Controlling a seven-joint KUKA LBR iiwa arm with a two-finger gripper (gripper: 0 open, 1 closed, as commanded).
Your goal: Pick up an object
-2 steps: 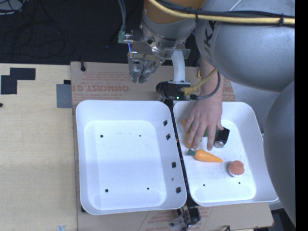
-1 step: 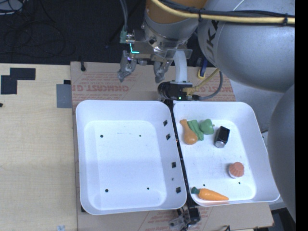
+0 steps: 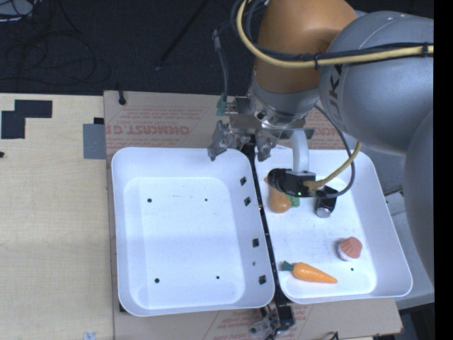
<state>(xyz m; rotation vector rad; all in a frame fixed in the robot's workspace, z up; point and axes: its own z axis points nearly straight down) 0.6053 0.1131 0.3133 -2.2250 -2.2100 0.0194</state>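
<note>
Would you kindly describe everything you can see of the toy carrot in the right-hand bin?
The toy carrot is a small orange cone with a short green stub at its thick end, and it looks like smooth plastic. It lies flat on the floor of the right bin, near the front edge, green end toward the divider between the bins and tip pointing right. Nothing touches it; the pink shell-like toy sits apart, up and to its right.

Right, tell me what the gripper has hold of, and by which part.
Nothing visible. The gripper hangs over the bins' far edge; the carrot, shell and orange fruit lie loose in the right bin.
</note>
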